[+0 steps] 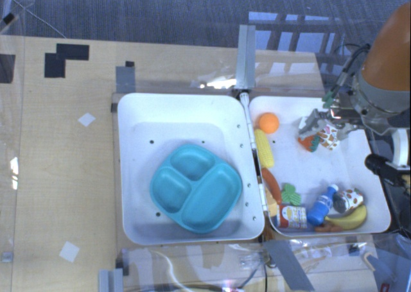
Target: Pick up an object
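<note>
arm [392,60] reaches in from right, wrist bent down over right bin [359,175]; end effector [324,129] low by a small carton [327,138], can't tell if open or gripping.

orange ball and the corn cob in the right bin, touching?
Apart. The camera view shows a strip of white bin floor between the orange ball and the corn cob's top end.

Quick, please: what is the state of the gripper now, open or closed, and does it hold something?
Gripper: low over the right bin, on a small patterned object; open or closed, holding or not, cannot be told.
</note>
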Tool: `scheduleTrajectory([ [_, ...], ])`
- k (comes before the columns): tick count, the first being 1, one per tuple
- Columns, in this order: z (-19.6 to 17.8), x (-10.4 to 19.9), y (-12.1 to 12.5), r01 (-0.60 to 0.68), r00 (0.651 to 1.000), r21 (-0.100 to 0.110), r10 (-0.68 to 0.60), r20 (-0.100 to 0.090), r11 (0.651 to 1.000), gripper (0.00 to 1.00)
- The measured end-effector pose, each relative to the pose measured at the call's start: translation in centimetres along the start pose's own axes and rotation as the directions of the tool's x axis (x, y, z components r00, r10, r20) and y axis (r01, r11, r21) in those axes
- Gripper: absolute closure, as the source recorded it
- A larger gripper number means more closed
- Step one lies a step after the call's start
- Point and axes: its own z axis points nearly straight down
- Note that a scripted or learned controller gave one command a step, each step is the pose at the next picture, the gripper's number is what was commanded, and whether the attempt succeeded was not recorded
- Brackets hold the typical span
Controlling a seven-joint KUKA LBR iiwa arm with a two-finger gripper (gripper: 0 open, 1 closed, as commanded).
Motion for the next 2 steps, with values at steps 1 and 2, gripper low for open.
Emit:
scheduleTrajectory([
  [1,12.4,-1.3,-1.9,-0.371,0.929,0.003,0.371,0.0,0.929,0.0],
  [2,18.9,-0.4,-0.6,-0.394,0.919,-0.009,0.394,-0.003,0.919,0.0],
])
